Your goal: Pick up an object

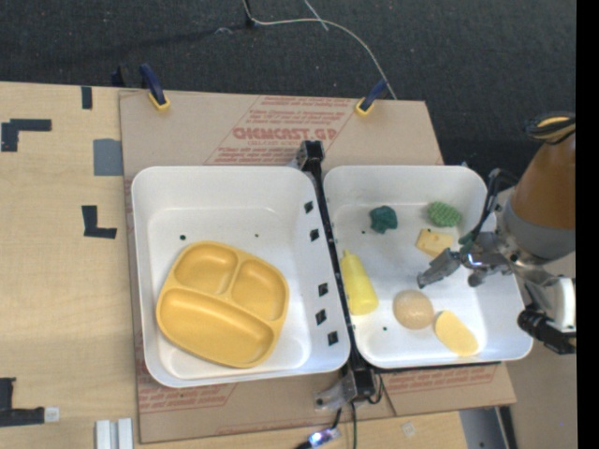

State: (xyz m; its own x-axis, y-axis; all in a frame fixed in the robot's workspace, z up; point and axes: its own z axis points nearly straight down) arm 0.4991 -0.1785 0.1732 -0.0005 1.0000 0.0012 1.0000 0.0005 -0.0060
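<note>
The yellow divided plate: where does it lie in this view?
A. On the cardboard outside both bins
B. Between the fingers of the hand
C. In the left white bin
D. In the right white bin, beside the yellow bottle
C. The yellow divided plate lies flat on the floor of the left white bin, apart from the small items in the right white bin.

Single fixed camera above the bench, looking down at a slant from moderate distance. Both white bins sit centre frame, side by side; the arm enters at 3 o'clock.
</note>
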